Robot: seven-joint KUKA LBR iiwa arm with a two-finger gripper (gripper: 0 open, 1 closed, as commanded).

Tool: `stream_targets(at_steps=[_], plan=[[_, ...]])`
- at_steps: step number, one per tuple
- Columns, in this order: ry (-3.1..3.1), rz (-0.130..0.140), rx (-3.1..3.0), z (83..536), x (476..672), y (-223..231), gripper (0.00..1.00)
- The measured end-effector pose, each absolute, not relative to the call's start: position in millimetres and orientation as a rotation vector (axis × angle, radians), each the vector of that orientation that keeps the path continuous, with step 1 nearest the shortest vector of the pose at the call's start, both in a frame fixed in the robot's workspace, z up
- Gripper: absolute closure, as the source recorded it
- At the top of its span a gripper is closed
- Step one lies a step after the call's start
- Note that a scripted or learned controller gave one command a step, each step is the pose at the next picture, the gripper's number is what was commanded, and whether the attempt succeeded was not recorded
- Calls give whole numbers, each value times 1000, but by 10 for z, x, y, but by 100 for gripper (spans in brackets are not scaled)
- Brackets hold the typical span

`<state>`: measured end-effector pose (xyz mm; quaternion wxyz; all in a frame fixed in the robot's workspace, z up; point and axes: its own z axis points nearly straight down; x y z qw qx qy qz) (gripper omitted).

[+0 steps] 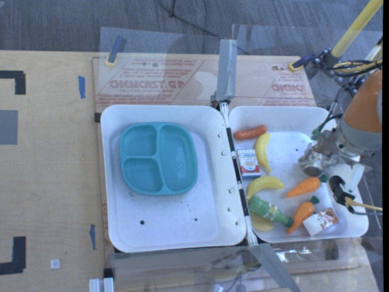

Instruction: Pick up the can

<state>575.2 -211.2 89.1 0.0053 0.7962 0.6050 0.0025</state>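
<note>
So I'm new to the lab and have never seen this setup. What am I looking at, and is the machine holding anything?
One camera looks down at a slant on a bench with two white bins. The left bin holds a teal divided plate. The right bin holds toy food: bananas, carrots, a green bottle, small cartons. The grey and orange arm reaches in from the right; its gripper sits low over the right bin. Whether it holds anything is too unclear to say.
</note>
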Motion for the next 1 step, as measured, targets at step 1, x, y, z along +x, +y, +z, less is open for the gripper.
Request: stream_targets(at_steps=[1], plan=[[1718, -5, 2633, 2177, 5885, -1513, 100]])
